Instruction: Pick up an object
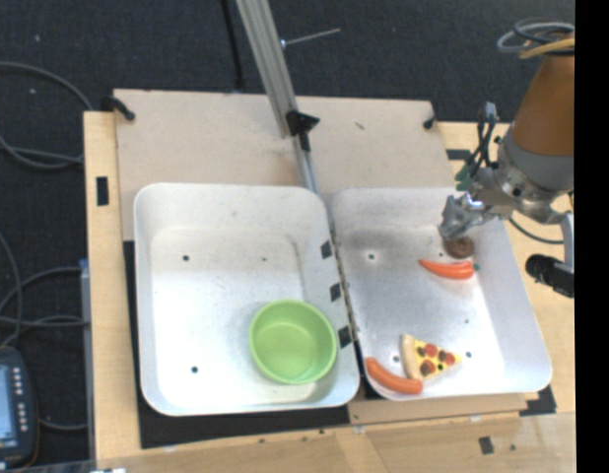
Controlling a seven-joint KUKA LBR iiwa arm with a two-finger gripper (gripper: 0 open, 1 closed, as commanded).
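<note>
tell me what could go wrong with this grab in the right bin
The gripper is low over a small brown object lying against the orange chili, so it might nudge or catch both. They lie toward the right bin's far right side, where a push could slide them toward the rim.

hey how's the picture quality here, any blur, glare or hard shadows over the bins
Camera view: lighting even and soft, no hard shadows; the right bin looks slightly washed out but without sharp glare; the green bowl is fairly crisp; the hand and small dark object under it are soft, low-resolution.
</note>
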